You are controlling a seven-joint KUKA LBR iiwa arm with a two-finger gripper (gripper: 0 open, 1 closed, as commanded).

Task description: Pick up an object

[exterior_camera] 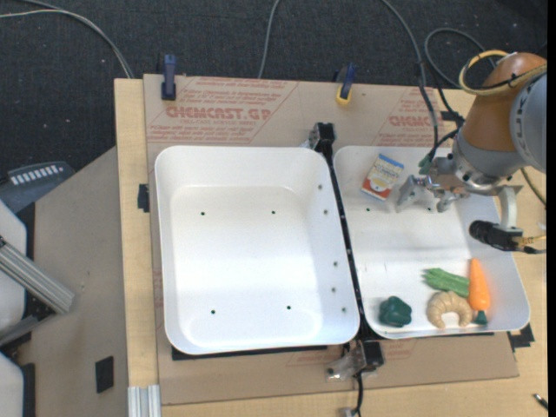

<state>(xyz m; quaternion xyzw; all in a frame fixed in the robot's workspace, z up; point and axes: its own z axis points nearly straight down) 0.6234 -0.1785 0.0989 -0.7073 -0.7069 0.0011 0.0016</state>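
While the grey arm with its orange band [504,102] reaches in from the right, its metal pincer [423,194] hangs low over the far part of the right white plastic bin [408,259]. I cannot tell how the pincer stands. Just beside it, to the left, lies a small white carton with blue and orange print [382,176]. At the near end of that bin sit a green bumpy toy [395,311], a tan curved croissant toy [449,309], a green bean pod toy [446,279] and an orange carrot toy [479,287]. The carrot touches the croissant. The left white plastic bin [252,250] is smooth and shallow. Both bins rest on a brown cardboard sheet [252,111] on the bench. Blue clamps [168,72] pinch its far edge. Dark speckled carpet [87,7] lies beyond, with thin cables [287,7] on it.
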